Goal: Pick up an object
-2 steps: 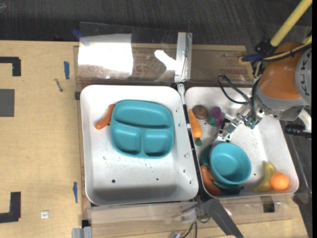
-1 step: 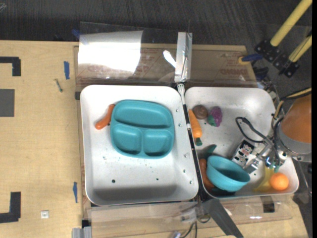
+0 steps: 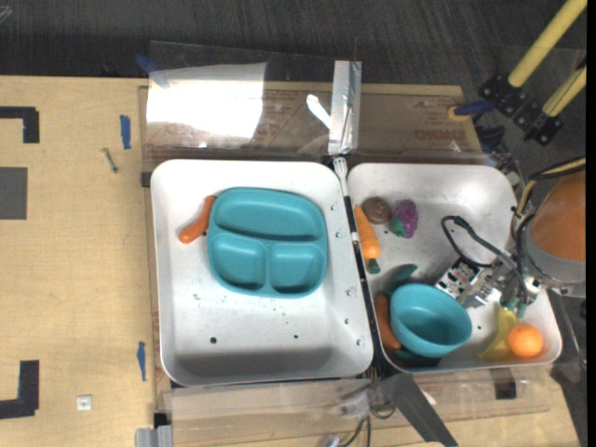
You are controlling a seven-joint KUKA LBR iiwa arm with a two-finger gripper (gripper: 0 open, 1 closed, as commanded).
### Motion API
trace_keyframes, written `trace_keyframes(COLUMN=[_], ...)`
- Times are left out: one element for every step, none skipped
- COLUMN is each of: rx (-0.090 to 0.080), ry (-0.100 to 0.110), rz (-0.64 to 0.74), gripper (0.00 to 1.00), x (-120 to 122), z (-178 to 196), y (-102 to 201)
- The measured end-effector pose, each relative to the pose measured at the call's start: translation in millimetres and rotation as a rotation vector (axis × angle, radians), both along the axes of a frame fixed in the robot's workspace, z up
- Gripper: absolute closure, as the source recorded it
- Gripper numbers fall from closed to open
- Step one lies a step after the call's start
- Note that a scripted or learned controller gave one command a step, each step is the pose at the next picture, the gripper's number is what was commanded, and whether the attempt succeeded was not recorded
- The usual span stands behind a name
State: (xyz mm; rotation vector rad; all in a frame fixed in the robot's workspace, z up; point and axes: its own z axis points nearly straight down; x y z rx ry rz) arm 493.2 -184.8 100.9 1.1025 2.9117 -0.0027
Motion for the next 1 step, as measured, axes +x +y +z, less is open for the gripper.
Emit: trace_keyframes(rx=[-0.001], ry=[0.016], rz=[0.321], gripper=[1.0], x=[18.8], z=[-11.9], y=[17.7])
